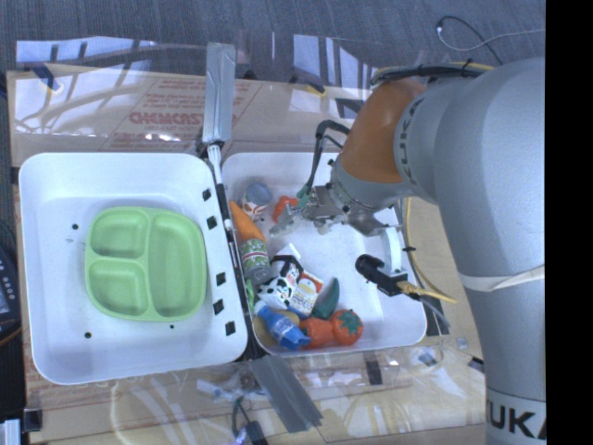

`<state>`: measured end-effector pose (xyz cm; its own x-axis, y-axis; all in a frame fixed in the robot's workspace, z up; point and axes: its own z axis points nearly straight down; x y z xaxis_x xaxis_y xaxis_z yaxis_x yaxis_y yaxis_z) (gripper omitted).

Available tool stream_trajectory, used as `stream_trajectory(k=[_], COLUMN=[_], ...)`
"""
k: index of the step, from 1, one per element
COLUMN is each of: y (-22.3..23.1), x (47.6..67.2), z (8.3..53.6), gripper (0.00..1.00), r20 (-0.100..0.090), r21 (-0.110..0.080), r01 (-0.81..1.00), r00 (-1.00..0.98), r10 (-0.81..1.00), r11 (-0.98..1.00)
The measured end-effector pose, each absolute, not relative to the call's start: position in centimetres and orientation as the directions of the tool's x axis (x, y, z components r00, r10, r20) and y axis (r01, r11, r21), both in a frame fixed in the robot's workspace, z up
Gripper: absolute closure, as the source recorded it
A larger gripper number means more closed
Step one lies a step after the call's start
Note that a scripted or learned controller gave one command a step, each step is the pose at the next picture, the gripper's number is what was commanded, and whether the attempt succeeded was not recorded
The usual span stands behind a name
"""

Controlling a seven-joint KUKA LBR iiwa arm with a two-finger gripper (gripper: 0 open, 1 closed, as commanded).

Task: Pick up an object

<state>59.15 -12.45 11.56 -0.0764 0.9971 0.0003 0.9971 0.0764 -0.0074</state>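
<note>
Right bin (pixel 335 250): carrot (pixel 241 221) lies lengthwise along left wall.

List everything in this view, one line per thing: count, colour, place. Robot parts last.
left bin: one, white, left side of the bench
plate: one, pale green, three compartments, flat in the left bin
right bin: one, white, beside the left bin
round thing: one, grey-blue, back left of the right bin
carrot-like toy: one, orange, along the right bin's left wall
bottle-like toy: one, green, just in front of the carrot-like toy
cow-patterned toy: one, black and white, front left of the right bin
blue toy: one, blue, by the front wall
tomato-like toy: one, red, by the front wall
arm: one, grey with an orange band, reaching in from the right
hand: one, metal-grey, over the right bin's back part
</note>
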Motion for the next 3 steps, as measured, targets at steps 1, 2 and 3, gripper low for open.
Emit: stream_trajectory(k=[1, 2, 3], y=[-15.3, -11.1, -11.0], x=[58.7, 63.6, 63.6], z=[9.1, 9.2, 10.2], gripper=[0.0, 0.0, 1.0], r20=[0.003, 0.0, 0.0], r21=[-0.004, 0.0, -0.002], r01=[0.959, 0.968, 0.967], r00=[-0.283, -0.251, -0.255], r10=[0.959, 0.968, 0.967], r11=[0.283, 0.251, 0.255])
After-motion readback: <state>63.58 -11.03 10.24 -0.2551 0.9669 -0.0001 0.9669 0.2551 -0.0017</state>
